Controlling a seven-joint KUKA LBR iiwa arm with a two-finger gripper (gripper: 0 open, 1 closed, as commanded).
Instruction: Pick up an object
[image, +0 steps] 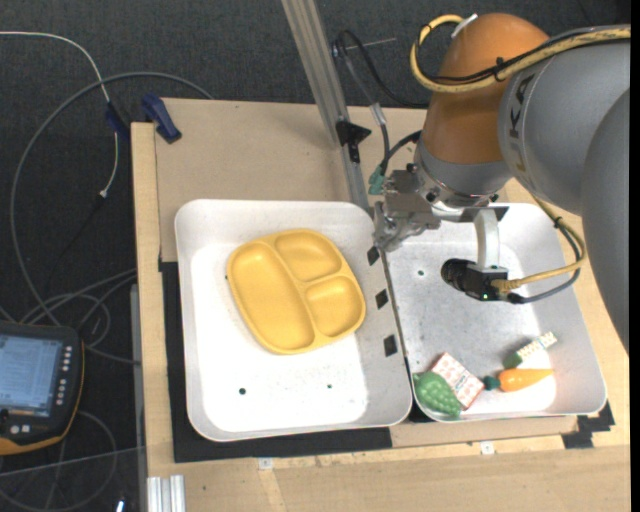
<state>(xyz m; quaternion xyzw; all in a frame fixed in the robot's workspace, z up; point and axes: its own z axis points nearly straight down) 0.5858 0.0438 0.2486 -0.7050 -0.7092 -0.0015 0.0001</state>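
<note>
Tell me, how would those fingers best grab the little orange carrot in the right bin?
Probably from straight above, closing across the middle of the carrot. It lies flat and lengthwise, narrow across, with bare bin floor in front and behind. The green block near its back side leaves little room there.

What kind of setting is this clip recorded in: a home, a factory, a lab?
Most likely a robotics lab bench. Two white bins sit taped on a board beneath an industrial arm, loose cables trail over dark carpet, and a teach pendant lies at left. The toy carrot suggests grasping trials.
</note>
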